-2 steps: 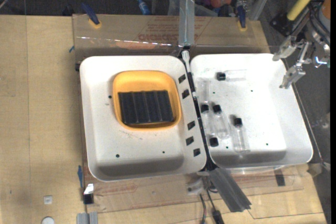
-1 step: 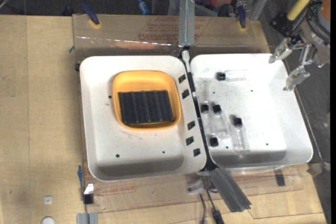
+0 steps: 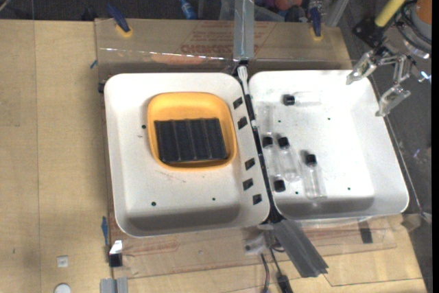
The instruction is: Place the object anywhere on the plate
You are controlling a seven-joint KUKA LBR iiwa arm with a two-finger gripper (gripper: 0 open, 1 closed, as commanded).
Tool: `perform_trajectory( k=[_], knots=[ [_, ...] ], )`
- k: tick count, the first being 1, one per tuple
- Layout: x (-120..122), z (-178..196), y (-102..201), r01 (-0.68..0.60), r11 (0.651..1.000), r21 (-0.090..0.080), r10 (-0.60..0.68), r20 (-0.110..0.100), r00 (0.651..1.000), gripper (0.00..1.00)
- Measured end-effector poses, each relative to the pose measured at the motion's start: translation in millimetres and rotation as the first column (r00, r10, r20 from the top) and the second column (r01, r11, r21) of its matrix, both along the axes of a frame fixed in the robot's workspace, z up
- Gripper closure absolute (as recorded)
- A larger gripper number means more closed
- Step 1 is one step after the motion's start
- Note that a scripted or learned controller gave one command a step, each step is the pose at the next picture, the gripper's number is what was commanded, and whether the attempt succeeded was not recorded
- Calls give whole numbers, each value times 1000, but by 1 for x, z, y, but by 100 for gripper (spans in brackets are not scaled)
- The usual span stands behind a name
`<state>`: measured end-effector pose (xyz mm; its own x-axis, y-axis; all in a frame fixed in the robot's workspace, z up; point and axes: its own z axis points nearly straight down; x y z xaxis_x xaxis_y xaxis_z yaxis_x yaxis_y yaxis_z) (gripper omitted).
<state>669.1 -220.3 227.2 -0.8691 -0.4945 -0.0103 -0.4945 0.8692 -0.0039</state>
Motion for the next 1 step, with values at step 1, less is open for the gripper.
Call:
perform_trajectory(
  k=[1],
  knots=[
    [0, 23, -1, -303, 953, -3, 303, 1, 953, 0]
  ],
)
